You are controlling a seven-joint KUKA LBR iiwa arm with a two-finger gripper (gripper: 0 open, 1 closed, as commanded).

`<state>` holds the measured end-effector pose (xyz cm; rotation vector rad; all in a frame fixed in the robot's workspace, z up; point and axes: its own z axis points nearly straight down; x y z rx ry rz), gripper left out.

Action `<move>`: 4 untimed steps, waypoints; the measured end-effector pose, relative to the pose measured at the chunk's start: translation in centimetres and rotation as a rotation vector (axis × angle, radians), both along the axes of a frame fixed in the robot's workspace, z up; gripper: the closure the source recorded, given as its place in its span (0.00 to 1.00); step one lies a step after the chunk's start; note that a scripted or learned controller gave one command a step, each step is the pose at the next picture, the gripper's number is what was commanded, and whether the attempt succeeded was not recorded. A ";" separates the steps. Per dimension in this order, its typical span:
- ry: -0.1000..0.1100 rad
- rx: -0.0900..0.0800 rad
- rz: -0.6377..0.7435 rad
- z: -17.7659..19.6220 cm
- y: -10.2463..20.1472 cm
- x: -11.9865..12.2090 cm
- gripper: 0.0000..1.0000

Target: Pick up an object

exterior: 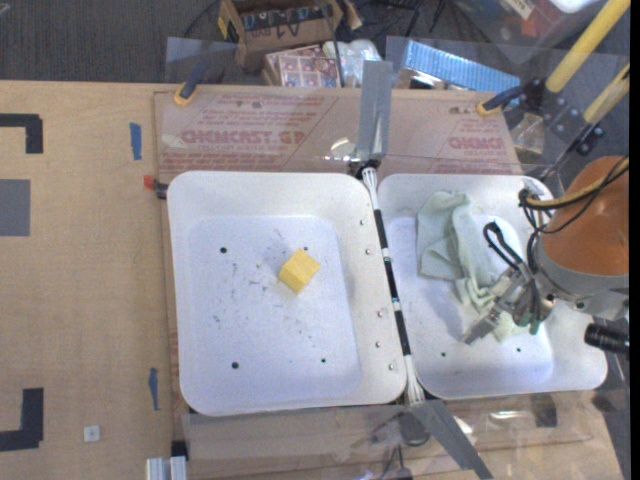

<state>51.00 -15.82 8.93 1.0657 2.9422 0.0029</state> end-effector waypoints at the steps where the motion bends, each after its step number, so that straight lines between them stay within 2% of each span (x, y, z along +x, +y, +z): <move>1: 0.004 0.001 -0.123 0.0 1.0 12.4 0.00; 2: -0.006 -0.002 -0.122 1.2 1.0 12.7 1.00; 3: -0.013 -0.004 -0.122 2.4 0.9 12.8 1.00; 4: 0.007 0.004 -0.347 9.6 11.9 13.2 1.00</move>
